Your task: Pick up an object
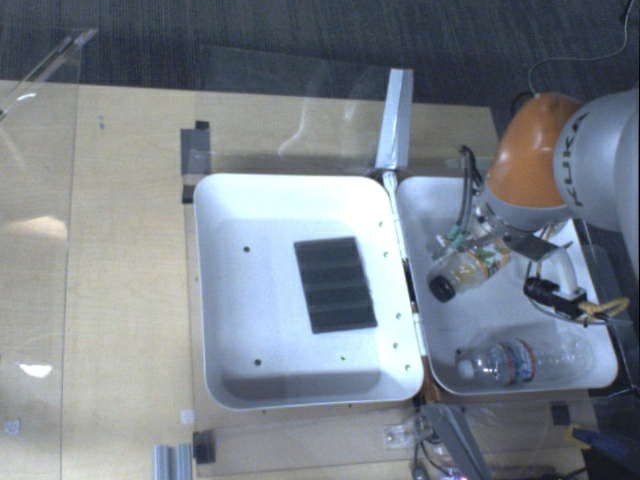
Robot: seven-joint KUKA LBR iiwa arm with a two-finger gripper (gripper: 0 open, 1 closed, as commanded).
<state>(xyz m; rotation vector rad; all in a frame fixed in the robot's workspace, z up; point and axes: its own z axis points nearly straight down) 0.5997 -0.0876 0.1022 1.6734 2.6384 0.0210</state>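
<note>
Two white bins stand side by side: the left bin (225, 268) holds one dark ribbed pad (335, 284), and the right bin (425, 203) holds two clear bottles. One bottle (505, 361) lies near the front wall. The other, a small bottle with a black cap (462, 271), sits tilted just under the gripper (478, 240); whether the gripper is open or grips it I cannot tell.

Arm (560, 168) over right bin (425, 208); bottle (505, 361) inside.
</note>
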